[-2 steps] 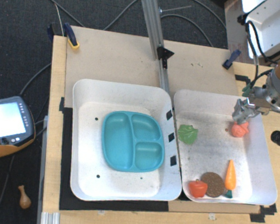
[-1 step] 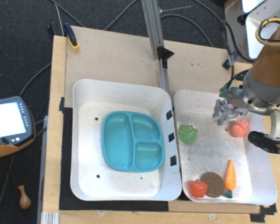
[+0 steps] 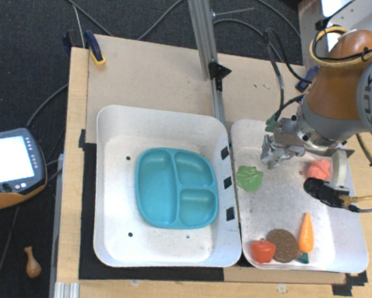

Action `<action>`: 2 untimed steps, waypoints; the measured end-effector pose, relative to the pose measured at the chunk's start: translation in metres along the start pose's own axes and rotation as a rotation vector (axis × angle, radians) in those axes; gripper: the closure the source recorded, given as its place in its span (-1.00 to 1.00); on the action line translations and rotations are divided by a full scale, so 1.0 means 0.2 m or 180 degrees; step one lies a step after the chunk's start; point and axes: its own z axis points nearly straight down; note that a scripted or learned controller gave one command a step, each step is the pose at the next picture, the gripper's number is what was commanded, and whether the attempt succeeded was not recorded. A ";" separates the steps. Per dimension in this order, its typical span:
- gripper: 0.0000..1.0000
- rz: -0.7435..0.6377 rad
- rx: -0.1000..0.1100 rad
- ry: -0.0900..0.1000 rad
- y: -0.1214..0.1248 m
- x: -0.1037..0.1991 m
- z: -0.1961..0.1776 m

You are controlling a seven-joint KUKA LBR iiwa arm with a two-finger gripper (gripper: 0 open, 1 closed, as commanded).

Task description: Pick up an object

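Observation:
My gripper (image 3: 274, 156) hangs over the back of the right bin (image 3: 344, 226), its fingers pointing down with nothing seen between them. A green leafy toy (image 3: 249, 178) lies just below and to the left of it, near the bin's left wall. A pink toy (image 3: 319, 170) sits to the gripper's right, partly behind the arm's black fitting. At the bin's front lie an orange carrot (image 3: 306, 232), a brown round piece (image 3: 284, 244) and a red piece (image 3: 262, 251).
The left bin (image 3: 113, 170) holds a teal divided plate (image 3: 177, 187). A metal pole (image 3: 206, 34) rises at the back between the bins. Cables run behind the bench, and a teach pendant (image 3: 3, 167) lies off the bench at far left.

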 end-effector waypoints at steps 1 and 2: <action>1.00 -0.0001 -0.0005 -0.0001 0.02 0.24 0.01; 1.00 -0.0005 -0.0013 0.0002 0.00 0.53 -0.06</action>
